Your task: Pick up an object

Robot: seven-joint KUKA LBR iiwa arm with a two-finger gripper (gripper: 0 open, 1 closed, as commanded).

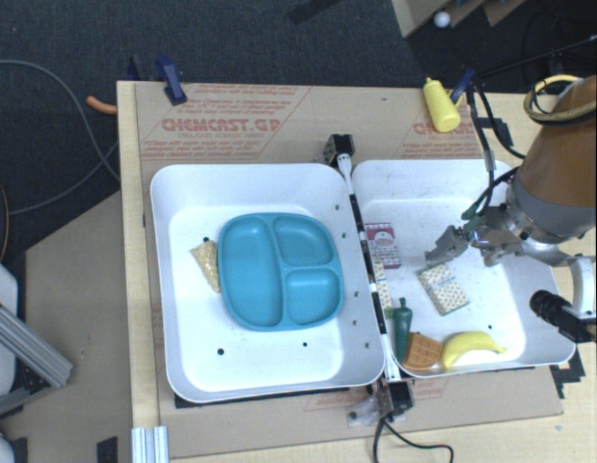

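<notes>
In the left bin point(182, 355), a blue divided plate point(280, 269) lies near the middle, and a small tan, speckled piece point(207, 262) rests against the plate's left edge, partly tucked beneath it. Along the divider between the two bins, at the left edge of the right bin point(423, 177), a small pink-and-white packet point(381, 244) lies flat. Toward the front left corner of that bin a green pepper-shaped toy point(401, 320) stands against the wall, with a brown waffle-like piece point(422, 351) just below it and a yellow banana point(470, 347) touching the waffle's right side, along the front edge. Near the centre of the right bin lies a pale, patterned cracker-like square point(444, 288), tilted. The gripper point(464, 246) hangs just above and to the right of that square, its fingers point(443, 250) spread apart with nothing between them. The grey arm point(554, 196) with its orange band enters over the bin's right edge. On the bench's back edge, beyond the right bin, a yellow bottle-shaped object point(440, 105) lies.
</notes>
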